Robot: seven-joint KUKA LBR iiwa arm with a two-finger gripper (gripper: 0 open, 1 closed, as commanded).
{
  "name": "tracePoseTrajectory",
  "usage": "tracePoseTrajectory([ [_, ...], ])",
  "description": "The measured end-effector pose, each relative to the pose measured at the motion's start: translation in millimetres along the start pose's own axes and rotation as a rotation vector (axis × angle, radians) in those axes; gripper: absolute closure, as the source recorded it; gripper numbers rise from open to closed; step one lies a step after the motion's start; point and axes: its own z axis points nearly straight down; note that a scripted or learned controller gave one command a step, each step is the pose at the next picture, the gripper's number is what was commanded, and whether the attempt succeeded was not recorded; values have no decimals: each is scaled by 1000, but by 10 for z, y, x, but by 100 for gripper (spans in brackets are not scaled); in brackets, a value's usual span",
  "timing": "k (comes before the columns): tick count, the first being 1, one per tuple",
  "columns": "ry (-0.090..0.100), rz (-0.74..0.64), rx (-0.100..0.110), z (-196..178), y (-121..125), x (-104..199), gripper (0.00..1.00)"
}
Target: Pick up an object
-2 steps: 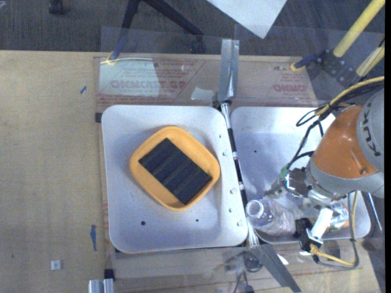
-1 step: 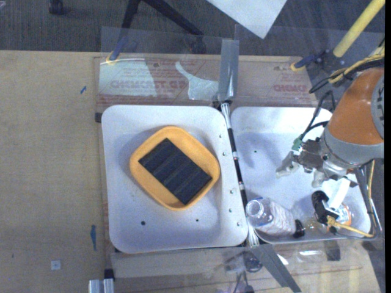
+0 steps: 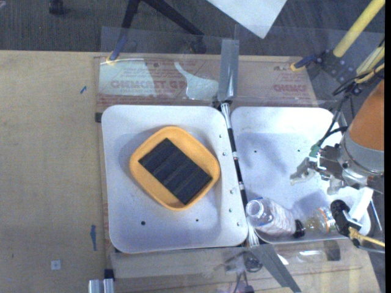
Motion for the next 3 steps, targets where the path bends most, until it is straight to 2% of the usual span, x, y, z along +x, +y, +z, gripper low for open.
tracePoseTrajectory([
  [1, 2, -86, -7, 1115, -38, 187, 0],
  [2, -1, -101, -2, 612, 346, 53, 0],
  [3, -1, -62, -2, -1079, 445, -142, 0],
])
